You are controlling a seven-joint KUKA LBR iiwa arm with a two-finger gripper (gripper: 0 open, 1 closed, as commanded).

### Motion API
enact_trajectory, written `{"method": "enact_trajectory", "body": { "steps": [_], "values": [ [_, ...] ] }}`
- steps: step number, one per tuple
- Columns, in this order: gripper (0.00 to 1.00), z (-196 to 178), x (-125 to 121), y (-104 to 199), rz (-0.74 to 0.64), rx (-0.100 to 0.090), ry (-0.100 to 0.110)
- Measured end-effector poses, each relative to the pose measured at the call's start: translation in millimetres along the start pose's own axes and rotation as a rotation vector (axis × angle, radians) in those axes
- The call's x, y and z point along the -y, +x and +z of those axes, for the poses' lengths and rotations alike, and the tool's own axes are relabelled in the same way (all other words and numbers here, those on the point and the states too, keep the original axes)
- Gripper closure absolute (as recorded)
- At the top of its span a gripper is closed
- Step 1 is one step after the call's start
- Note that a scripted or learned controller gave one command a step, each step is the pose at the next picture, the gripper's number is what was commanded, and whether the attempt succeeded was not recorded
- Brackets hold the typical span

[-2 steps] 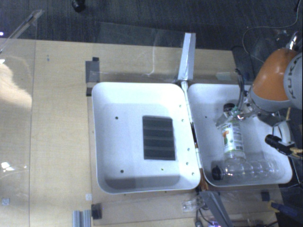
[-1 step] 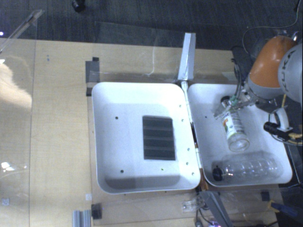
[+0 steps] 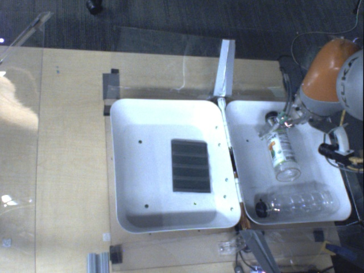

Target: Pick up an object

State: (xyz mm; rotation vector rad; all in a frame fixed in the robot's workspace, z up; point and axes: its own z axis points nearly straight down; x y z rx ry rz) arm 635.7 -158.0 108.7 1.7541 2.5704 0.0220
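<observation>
In the right bin (image 3: 247, 124), a small clear bottle (image 3: 282, 155) with a green and orange label lies lengthwise, its dark cap pointing to the back. My gripper (image 3: 280, 120) hangs over that cap end, low in the back of the bin and touching or nearly touching the bottle. The grey arm with its orange band (image 3: 324, 75) comes in from the right. A larger clear plastic bottle (image 3: 296, 201) with a black cap lies on its side along the bin's front wall.
The left bin (image 3: 131, 152) holds a flat black ridged block (image 3: 190, 165) near its middle. A metal bar (image 3: 224, 67) stands behind the gap between the bins. Cables run along the right bin's right side (image 3: 338, 152).
</observation>
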Motion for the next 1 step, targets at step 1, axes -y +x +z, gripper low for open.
{"method": "enact_trajectory", "body": {
  "steps": [1],
  "values": [
    [1.00, -80.7, -65.2, 65.3, -0.169, -0.017, 0.021]
  ]
}}
